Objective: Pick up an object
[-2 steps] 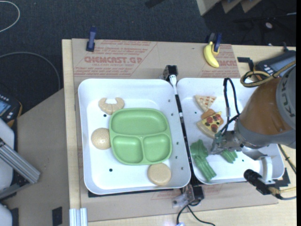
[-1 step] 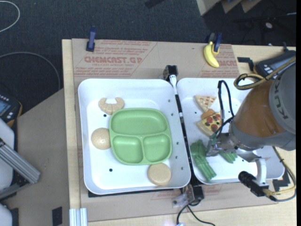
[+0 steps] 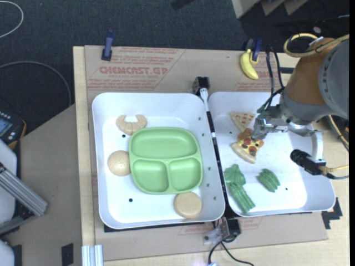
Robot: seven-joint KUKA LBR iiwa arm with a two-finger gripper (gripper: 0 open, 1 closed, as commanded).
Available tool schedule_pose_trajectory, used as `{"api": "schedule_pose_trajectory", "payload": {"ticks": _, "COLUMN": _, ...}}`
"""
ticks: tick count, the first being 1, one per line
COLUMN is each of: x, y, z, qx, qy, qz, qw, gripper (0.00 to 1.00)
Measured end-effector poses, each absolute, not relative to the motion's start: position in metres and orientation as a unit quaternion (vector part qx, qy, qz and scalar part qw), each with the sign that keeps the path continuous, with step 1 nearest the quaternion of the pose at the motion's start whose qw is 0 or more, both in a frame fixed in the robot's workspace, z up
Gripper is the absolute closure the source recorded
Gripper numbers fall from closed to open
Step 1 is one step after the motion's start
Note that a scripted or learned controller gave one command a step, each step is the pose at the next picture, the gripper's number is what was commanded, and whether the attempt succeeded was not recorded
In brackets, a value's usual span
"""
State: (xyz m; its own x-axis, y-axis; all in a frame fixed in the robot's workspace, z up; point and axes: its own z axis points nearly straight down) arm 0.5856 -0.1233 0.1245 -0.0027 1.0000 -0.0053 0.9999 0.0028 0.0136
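My gripper hangs low in the right bin, right at the upper edge of a pizza slice with red toppings. A tan waffle-like wedge lies just left of the gripper. Two green vegetable pieces sit nearer the front of that bin: a larger one and a smaller one. Whether anything is between the fingers I cannot make out.
The left bin holds a green divided tray, a croissant and two round buns. A yellow banana lies on the cardboard behind the right bin. The grey arm covers the right bin's back corner.
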Motion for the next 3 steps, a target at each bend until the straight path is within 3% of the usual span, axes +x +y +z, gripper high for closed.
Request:
{"api": "schedule_pose_trajectory", "payload": {"ticks": 1, "x": 0.56, "y": -0.095, "z": 0.091, "qx": 0.708, "qy": 0.706, "qz": 0.0023, "qw": 0.008, "gripper": 1.0}}
{"api": "schedule_pose_trajectory", "payload": {"ticks": 2, "x": 0.561, "y": -0.096, "z": 0.103, "qx": 0.708, "qy": 0.706, "qz": 0.0034, "qw": 0.01, "gripper": 1.0}}
{"api": "schedule_pose_trajectory", "payload": {"ticks": 3, "x": 0.536, "y": -0.098, "z": 0.092, "qx": 0.708, "qy": 0.706, "qz": 0.007, "qw": 0.011, "gripper": 1.0}}
